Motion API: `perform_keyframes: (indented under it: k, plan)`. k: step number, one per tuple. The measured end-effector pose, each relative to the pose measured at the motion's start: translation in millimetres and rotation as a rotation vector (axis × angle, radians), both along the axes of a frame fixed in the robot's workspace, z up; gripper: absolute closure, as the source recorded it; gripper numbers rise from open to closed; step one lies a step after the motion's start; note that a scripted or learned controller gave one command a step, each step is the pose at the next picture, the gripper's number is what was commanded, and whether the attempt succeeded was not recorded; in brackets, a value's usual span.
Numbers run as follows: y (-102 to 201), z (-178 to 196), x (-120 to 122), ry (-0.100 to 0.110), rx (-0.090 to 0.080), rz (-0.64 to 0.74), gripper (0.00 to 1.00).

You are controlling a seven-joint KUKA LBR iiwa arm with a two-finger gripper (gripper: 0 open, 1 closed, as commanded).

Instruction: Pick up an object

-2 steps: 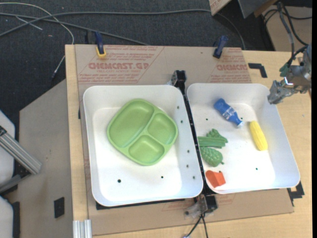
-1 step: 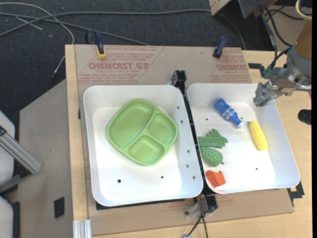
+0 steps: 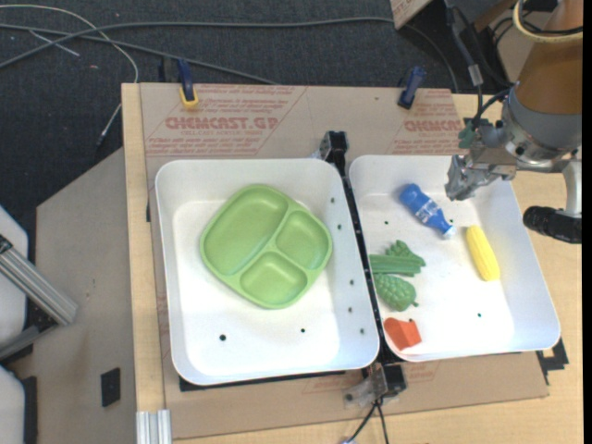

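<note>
A green three-compartment plastic plate [image 3: 266, 245] lies in the left white bin [image 3: 176, 276], while the right white bin [image 3: 518, 322] holds a blue bottle [image 3: 424, 208] at the back, a yellow corn cob [image 3: 482, 252] to its right, green toy vegetables [image 3: 396, 274] against the left wall, and an orange block [image 3: 402, 332] at the front.

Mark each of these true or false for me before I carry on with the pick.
1. The green plate lies in the left bin. True.
2. The blue bottle lies in the left bin. False: it lies in the right bin, near the pincer.
3. The yellow corn sits on the green plate. False: it lies on the right bin's floor.
4. The orange block lies near the right bin's front edge. True.
5. The pincer hangs over the right bin. True.
</note>
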State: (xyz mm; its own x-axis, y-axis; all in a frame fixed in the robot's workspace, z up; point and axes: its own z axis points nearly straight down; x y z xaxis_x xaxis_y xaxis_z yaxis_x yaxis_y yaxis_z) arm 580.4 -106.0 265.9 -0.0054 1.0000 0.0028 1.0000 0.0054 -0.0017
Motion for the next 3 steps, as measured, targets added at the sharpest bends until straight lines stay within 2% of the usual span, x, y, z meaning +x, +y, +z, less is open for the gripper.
perform_keyframes:
  k: [2, 3]
  plan:
    - [109, 5, -28, 0.001, 0.001, 0.000, 1.00]
    - [154, -12, -34, 0.002, 0.000, 0.000, 1.00]
